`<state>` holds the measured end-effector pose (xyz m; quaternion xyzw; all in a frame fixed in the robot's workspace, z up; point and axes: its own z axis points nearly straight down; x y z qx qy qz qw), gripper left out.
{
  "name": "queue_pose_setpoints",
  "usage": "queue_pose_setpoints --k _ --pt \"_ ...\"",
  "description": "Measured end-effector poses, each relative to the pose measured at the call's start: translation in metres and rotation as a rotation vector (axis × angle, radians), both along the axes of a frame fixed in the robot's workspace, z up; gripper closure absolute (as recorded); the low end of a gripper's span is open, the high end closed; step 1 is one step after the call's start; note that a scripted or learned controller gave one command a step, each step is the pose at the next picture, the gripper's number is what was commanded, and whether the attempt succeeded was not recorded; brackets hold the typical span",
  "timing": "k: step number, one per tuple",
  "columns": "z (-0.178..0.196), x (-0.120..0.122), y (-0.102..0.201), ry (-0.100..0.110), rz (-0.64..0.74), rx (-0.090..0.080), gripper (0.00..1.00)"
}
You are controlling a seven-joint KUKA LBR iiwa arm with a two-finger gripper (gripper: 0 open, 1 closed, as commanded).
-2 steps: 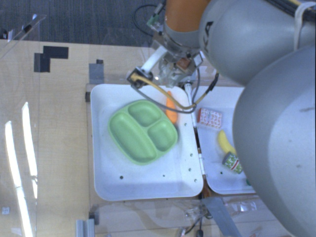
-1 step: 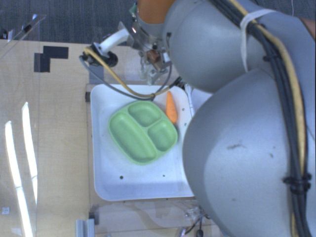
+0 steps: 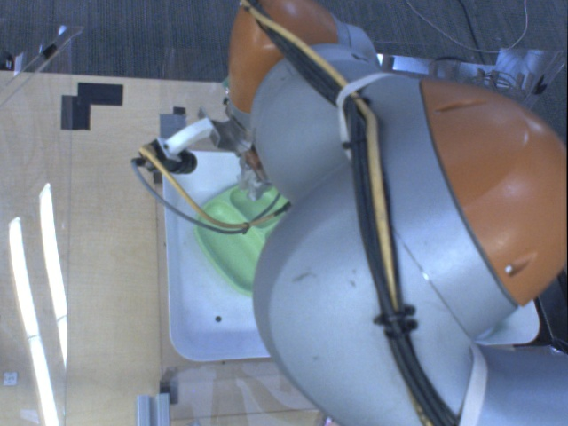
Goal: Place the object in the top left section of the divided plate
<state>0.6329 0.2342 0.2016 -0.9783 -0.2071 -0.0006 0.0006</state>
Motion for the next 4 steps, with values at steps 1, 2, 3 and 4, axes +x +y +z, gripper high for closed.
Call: queue_pose_setpoints --k 1,2,3,4 --pt "0.033 0.027 0.000 -0.006 -0.216 0.003 1.00" --pt "-0.050 -0.071 0.002 0.000 -0.166 -0.001 1.00" --pt "0.111 -0.023 0.001 -0.007 -0.061 0.000 1.00" --pt "0.104 0.003 -0.034 -0.003 -0.066 -0.002 1.00"
